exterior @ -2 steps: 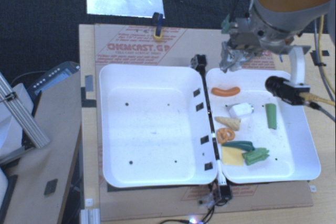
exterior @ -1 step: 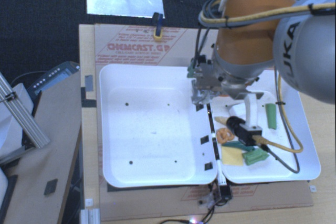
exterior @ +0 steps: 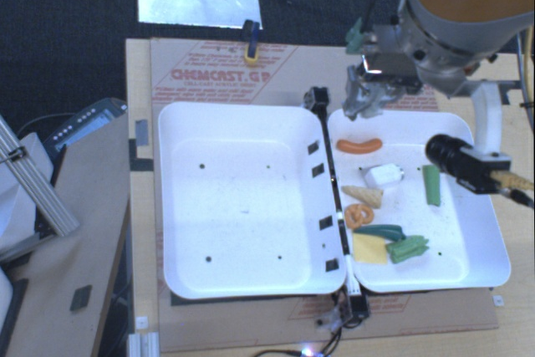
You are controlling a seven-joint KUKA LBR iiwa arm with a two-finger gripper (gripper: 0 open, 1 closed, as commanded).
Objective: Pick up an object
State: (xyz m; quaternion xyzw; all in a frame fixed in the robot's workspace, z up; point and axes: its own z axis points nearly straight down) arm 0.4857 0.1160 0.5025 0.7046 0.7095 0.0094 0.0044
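Left bin (exterior: 242, 205): I see bare white floor.
Right bin (exterior: 468, 251): sausage (exterior: 359, 146) at the far end — white block (exterior: 384, 175), pretzel (exterior: 359, 216), yellow piece (exterior: 370, 248), green bits nearer.
Pincer (exterior: 364, 106): hangs just above the sausage — I can't tell its opening; nothing visibly held.

A pale wooden surface (exterior: 142, 205) carried a printed cardboard sheet (exterior: 217, 71). On the sheet, two shallow white bins sat touching side by side: the left bin (exterior: 242, 205) toward nine o'clock, the right bin (exterior: 468, 238) toward three o'clock. A small yellow piece (exterior: 251, 58) lay at twelve o'clock.
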